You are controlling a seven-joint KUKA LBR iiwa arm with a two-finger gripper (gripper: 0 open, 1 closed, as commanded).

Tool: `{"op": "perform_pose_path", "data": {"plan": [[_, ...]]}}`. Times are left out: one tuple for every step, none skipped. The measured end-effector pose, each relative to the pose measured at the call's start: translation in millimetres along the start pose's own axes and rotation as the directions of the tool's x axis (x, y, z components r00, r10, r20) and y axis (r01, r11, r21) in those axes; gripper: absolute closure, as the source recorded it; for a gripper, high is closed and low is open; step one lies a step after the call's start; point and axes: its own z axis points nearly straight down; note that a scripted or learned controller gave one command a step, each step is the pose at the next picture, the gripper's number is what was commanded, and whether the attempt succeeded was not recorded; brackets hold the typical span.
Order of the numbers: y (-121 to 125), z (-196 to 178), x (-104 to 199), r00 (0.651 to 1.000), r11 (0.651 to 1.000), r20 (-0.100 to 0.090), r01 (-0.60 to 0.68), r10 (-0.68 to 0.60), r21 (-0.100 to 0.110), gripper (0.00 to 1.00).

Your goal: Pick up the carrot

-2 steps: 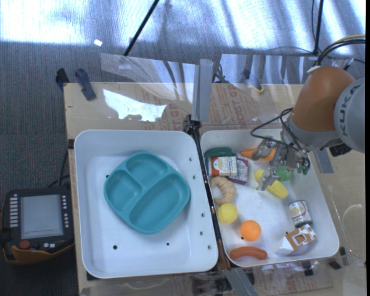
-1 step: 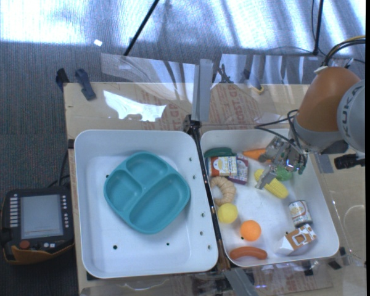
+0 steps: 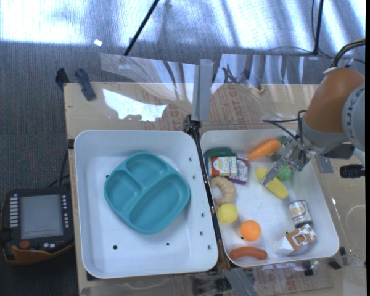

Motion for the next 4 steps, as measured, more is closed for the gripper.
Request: {"op": "perform_pose_path", "data": {"plan": [[16, -1, 8, 0.956, 0.956, 0.003, -0.294, 0.294, 0.001, 0.00], [29, 0, 12, 0.876, 0.876, 0.003, -0.483, 0.483, 0.001, 0.00], [31, -11, 12, 0.879, 0.879, 0.006, -0.476, 0.476, 0.001, 1.00], [31, -10, 12, 0.880, 0.880, 0.005, -0.475, 0.475, 0.001, 0.00]]}}
